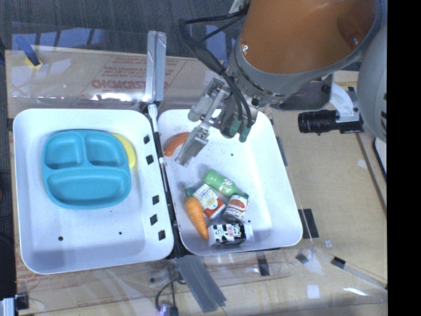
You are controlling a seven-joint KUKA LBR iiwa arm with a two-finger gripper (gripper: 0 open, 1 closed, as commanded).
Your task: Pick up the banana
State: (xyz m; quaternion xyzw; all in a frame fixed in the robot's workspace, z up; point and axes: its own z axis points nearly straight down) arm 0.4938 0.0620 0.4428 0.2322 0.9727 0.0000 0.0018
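Mostly hidden, the banana [129, 151] lies in the left bin [39, 242], tucked under the right edge of the blue divided plate [85, 168]; a yellow sliver curves along that edge. Its long axis seems to run roughly front to back, bowing toward the right bin [279, 176]. I judge it light, smooth and likely stiff if it is a toy, best taken across its middle, though the plate covers much of that. The pincer [197, 140] hangs over the right bin near an orange piece [172, 143], well apart from the banana; whether it is spread I cannot tell.
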